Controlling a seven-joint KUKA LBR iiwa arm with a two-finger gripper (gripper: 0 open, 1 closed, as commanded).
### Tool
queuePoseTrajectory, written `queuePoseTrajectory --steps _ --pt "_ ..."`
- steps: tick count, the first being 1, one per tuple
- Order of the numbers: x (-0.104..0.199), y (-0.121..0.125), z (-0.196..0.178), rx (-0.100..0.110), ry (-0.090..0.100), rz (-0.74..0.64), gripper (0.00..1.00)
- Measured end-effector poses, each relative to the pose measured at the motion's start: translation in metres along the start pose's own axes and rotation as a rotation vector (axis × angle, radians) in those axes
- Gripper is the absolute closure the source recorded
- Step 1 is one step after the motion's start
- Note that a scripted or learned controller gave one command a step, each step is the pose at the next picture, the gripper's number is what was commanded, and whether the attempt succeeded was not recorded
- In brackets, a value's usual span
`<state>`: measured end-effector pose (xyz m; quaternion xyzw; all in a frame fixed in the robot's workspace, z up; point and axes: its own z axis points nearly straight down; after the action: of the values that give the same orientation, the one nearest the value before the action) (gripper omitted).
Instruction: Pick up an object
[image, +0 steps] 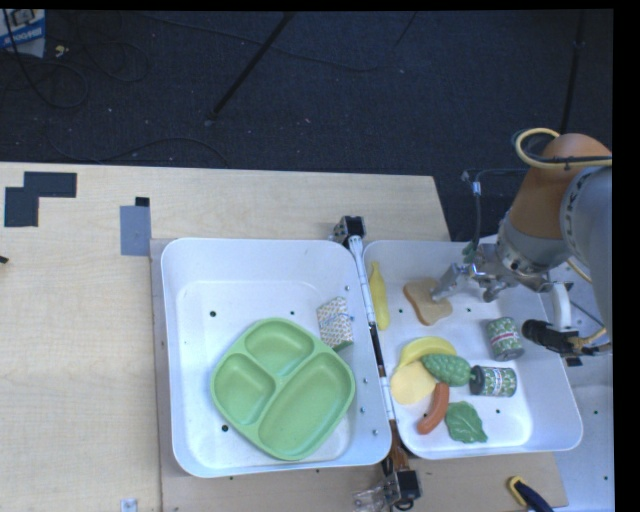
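Note:
My gripper (447, 286) hangs low over the upper part of the right bin (555, 425), reaching in from the right. Its tip sits right at the edge of a tan bread slice (426, 303); nothing shows as held. Below the bread lie a yellow banana-like piece (427, 349), a round yellow piece (408, 384), a bumpy green vegetable (447, 369), a red sausage (433, 409) and a green leaf (465, 423). Two small green-labelled cans (505, 338) (494, 381) lie to the right of these.
A long yellow piece (378, 295) lies along the divider between the bins. The left bin (190, 300) holds a green divided plate (283, 388) and a small patterned packet (336, 322). The grey arm with its orange band (560, 190) stands over the right bin's far corner.

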<state>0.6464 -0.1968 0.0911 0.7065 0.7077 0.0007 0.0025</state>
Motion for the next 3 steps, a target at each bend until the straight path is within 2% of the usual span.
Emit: queuePoseTrajectory --steps 1,2,3 --pt "-0.016 -0.013 0.000 -0.003 0.002 0.000 0.00" --pt "0.000 -0.005 0.000 -0.002 0.000 0.001 0.00" --pt "-0.017 -0.050 0.000 -0.003 0.001 0.001 0.00"
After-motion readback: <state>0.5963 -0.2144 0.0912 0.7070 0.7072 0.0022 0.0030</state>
